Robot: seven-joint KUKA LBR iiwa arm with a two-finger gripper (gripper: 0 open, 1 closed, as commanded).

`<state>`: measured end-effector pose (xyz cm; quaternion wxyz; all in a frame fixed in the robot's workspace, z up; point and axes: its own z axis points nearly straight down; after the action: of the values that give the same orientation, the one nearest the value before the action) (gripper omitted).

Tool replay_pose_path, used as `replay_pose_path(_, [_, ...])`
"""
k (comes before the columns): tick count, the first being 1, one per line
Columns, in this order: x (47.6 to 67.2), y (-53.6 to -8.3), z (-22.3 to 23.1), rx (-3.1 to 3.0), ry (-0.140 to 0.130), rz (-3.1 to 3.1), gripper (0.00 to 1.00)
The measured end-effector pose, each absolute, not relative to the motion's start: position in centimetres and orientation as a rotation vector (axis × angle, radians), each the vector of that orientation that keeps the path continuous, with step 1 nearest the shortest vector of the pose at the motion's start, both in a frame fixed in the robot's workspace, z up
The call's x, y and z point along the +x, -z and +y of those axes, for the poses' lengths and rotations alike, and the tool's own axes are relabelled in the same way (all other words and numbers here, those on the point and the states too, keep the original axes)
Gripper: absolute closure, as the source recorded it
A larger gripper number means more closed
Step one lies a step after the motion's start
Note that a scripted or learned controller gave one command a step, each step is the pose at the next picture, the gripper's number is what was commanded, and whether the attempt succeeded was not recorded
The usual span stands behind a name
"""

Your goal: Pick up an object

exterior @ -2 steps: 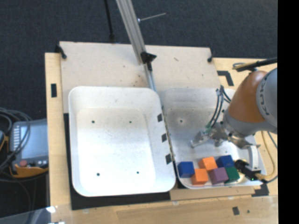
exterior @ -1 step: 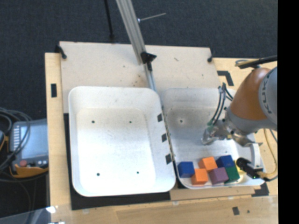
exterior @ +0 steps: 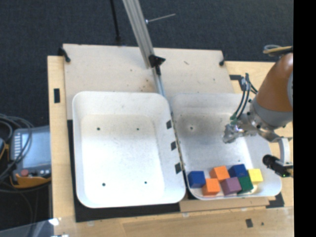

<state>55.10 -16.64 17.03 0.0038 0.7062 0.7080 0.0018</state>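
Note:
Several small coloured blocks lie clustered along the near edge of the right bin: a blue block, an orange block, a second blue block, a yellow block, another orange block, a purple block and a green block. My gripper hangs over the middle right of this bin, behind the blocks and apart from them. The grey arm with its orange band comes in from the right.
The left bin sits beside the right one on the bench. A slanted metal post rises behind the bins. A control pendant with cables lies off the bench at left.

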Motion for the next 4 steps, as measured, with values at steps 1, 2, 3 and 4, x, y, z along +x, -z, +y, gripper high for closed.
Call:
replay_pose_path(1, [55.3,-21.4,-16.7,2.213,-0.005,2.22,1.0])
replay_pose_path(2, [55.5,-26.8,-16.8,2.211,-0.006,2.221,1.0])
replay_pose_path(3, [56.3,-25.6,-12.4,2.215,0.0,2.227,1.0])
replay_pose_path(4, [57.8,-25.4,-6.7,2.212,-0.003,2.229,1.0])
